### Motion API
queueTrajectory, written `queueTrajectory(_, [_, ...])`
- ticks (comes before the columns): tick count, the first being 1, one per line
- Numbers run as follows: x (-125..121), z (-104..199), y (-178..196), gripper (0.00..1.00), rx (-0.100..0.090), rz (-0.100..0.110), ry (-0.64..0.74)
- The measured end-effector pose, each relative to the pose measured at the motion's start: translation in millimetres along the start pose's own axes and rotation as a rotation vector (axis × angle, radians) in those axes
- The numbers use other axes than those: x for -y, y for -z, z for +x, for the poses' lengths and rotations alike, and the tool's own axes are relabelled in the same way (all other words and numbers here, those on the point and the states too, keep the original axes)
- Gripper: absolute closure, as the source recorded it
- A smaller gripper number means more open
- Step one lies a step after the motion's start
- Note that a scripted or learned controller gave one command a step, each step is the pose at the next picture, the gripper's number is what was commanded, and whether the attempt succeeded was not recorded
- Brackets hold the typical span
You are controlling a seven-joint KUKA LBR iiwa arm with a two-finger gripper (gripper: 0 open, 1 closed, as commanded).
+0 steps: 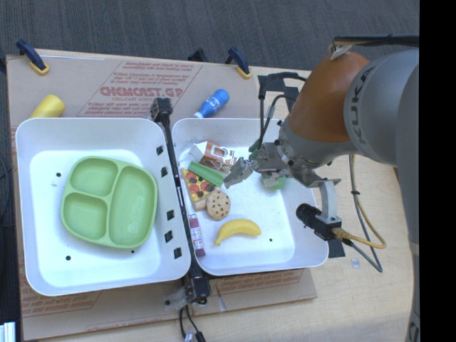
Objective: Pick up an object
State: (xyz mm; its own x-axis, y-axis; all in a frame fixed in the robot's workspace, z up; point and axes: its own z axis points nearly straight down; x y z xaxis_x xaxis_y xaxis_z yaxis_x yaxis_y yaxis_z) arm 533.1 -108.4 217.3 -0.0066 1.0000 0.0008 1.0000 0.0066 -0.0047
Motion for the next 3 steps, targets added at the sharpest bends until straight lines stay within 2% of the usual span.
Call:
queueTrajectory(1, [-12,-22,-110,0.0,0.002,-0.002,0.0])
queueTrajectory(2, [-12,-21,-101,1.0,0.002,0.0,0.006])
queueTrajectory(3, [34,-46,-39,1.0,0.0,-0.003,-0.002])
